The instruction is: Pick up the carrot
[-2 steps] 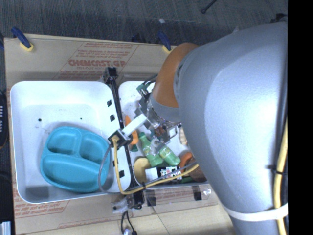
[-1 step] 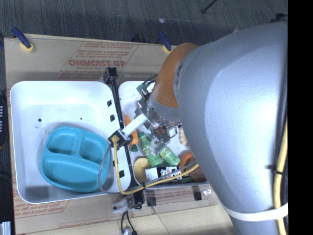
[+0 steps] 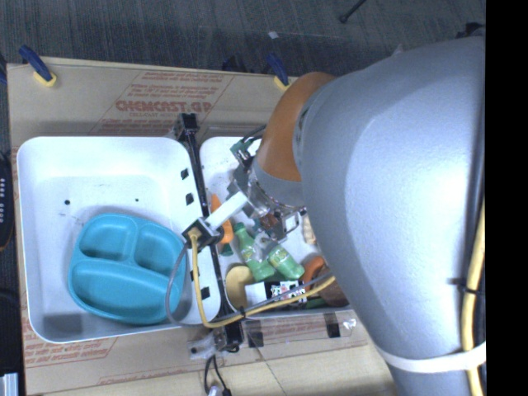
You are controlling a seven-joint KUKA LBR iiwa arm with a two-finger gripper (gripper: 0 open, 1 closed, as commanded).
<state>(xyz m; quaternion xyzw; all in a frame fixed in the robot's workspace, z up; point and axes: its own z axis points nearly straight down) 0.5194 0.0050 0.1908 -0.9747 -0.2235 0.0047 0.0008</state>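
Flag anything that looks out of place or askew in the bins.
The blue tray in the left bin sits tilted, one end riding up the bin's right wall. In the right bin, green bottles and other small items lie jumbled under the arm. No visible spill or damage.

Bench with two white bins, seen from above

The bench (image 3: 165, 97) is a brown board with red printed lettering, held at its far edge by blue clamps (image 3: 37, 66) — one at the far left, another (image 3: 276, 68) near the middle. Two shallow white bins sit directly on it, side by side, with a black bar (image 3: 195, 188) along the seam between them. The left bin (image 3: 49, 180) lies well left of the gripper (image 3: 264, 221); the right bin (image 3: 216, 151) sits directly beneath the fingers, largely covered by the arm — only its far-left corner and near edge show.
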